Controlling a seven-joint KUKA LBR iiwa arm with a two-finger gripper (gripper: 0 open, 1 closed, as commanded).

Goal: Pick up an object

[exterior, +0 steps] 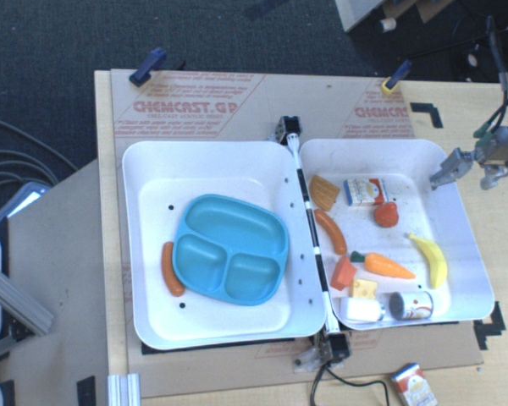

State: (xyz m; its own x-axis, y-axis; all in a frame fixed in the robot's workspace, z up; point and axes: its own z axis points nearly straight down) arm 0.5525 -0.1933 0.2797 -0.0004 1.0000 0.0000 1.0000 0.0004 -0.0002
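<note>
Your fingers point(449, 167) are standing open, with nothing between them, and they are hovering over the upper right corner of the right bin point(478, 299), at the right side of the frame. No object is lying directly under them, so you are needing to travel toward the lower left before descending.

The banana point(432, 259) is looking like the easiest target: it is lying just below the fingers in the frame, near the bin's right wall, apart from the other pieces. I would turn the fingers across its narrow width and come down on its middle. The wall beside it is possibly limiting the space for the outer finger.

The red ball point(387, 215) is also lying free, but it is probably rolling easily. The carrot point(385, 266), the yellow cube point(364, 288) and the can point(411, 304) are crowding together at the lower part. Further left, the left bin point(144, 311) is holding a blue tray point(229, 248) and a sausage point(173, 269) on the counter point(110, 227).
</note>
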